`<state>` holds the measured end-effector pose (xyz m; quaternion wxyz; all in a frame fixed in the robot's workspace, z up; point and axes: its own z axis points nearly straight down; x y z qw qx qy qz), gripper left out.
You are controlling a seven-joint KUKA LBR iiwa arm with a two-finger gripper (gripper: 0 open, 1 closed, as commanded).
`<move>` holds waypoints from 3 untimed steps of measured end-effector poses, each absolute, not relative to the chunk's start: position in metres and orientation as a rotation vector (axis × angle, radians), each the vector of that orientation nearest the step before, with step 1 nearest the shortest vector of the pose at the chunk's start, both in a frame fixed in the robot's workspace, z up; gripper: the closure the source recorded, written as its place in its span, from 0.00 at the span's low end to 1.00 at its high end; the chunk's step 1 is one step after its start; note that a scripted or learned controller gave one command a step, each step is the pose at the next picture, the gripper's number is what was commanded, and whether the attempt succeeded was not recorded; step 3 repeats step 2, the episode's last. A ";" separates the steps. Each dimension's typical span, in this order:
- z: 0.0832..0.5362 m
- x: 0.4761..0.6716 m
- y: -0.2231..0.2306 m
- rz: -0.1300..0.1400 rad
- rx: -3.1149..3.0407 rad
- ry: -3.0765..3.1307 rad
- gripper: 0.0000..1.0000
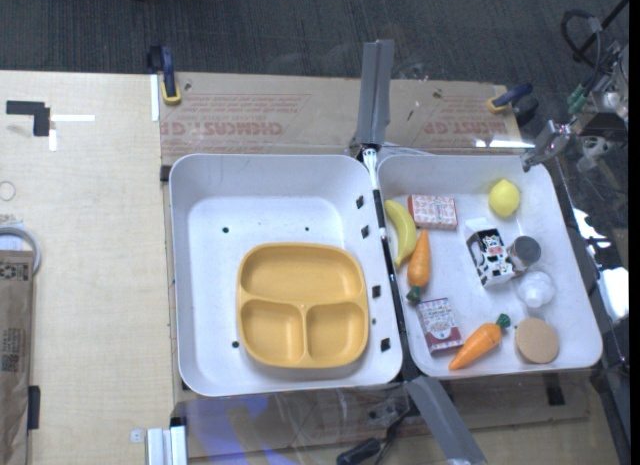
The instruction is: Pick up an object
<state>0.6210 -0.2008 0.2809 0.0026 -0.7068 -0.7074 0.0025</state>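
The right bin [570, 253] holds several small objects. A banana [400, 230] lies along its left wall, with a carrot [419, 259] touching it. A red and white box [432, 211] sits near the back, and a lemon [504, 197] is in the back right. In the middle a black and white carton [490, 256] lies beside a grey round lid [525, 250] and a clear ball [537, 290]. At the front are a second small box [439, 324], a second carrot [477, 345] and a tan disc [537, 340].
The left bin [200, 253] holds a yellow divided plate [303, 305]. A grey post [375, 93] stands behind the seam between the bins. Cables and metal fittings [590, 113] crowd the back right corner. Cardboard [270, 118] lies behind the bins.
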 end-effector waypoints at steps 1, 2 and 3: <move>0.159 0.633 -0.174 0.007 -2.160 -2.273 0.00; 0.089 0.588 -0.185 0.004 -2.262 -2.174 0.00; 0.089 0.588 -0.185 0.004 -2.262 -2.174 0.00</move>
